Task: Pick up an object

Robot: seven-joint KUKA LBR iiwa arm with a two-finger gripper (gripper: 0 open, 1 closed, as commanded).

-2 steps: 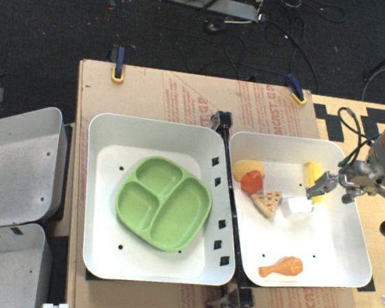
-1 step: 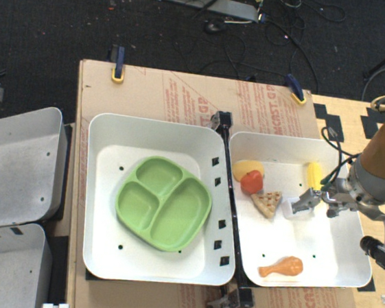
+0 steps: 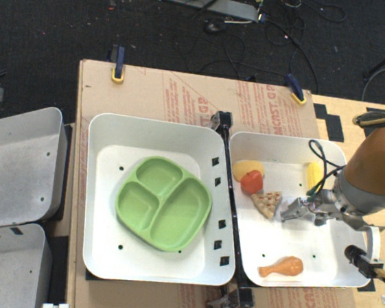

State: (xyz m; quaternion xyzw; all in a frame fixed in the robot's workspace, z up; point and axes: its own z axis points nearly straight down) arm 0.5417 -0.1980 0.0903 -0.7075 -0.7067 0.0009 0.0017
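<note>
The right bin [image 3: 317, 271] holds a yellow fruit [image 3: 247, 168] with a red strawberry-like piece [image 3: 251, 182] against it, a tan pizza slice [image 3: 266, 203], a yellow corn cob [image 3: 312, 174] at the back right, and an orange chicken drumstick [image 3: 281, 267] near the front. My gripper [image 3: 292, 211] reaches in from the right and hangs low over the bin's middle, just right of the pizza slice. Nothing shows between its fingers.
The left bin [image 3: 92, 242] carries a green three-compartment plate [image 3: 165, 203]. A black divider [image 3: 228, 188] runs between the bins. White lids [image 3: 12, 164] lie off the bench to the left. The arm's orange band [image 3: 378, 161] looms over the right bin's right edge.
</note>
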